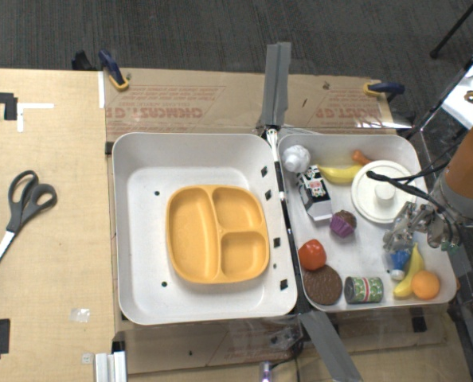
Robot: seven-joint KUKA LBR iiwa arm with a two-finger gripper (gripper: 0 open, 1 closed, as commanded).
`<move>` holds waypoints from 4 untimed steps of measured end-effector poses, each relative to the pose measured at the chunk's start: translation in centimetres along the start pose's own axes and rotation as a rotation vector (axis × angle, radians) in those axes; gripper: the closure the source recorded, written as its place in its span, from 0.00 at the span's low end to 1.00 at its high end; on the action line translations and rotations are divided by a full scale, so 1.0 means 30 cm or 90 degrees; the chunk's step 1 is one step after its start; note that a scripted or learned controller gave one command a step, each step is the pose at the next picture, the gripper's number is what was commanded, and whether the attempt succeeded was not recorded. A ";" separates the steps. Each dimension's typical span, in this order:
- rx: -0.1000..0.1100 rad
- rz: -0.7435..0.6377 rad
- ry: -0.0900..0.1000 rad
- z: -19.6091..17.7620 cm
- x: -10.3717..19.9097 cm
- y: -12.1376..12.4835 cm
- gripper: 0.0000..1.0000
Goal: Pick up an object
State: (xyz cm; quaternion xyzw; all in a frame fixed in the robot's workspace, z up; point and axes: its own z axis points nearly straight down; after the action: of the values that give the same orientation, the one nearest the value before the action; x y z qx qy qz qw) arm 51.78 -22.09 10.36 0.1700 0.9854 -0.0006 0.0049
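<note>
- Camera view, looking down on a table (45, 293) with two white bins.
- Left bin (133, 237): holds a yellow divided tray (217, 233).
- Right bin (356, 313): holds a white ball (295, 158), a banana (338, 173), a white lid (381, 192), a purple object (343, 224), a tomato (312, 254), a brown disc (322, 285), a green can (364, 289) and an orange (426, 285).
- Pincer (402, 241): low over the bin's right side, above a blue-capped item (398, 261); whether it is spread or pressed together cannot be told.
- Scissors (17, 213): on the table, far left.
</note>
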 end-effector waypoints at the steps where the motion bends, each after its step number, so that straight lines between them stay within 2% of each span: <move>1: 0.000 0.000 0.001 0.001 0.001 0.002 0.00; 2: 0.000 -0.014 0.003 0.034 -0.062 0.020 0.00; 3: 0.000 0.116 0.005 0.037 0.120 -0.042 0.00; 4: 0.000 0.114 0.002 0.033 -0.227 0.081 0.00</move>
State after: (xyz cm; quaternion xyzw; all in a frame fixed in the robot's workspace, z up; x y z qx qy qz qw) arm 59.00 -22.09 9.44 0.2576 0.9663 0.0000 0.0031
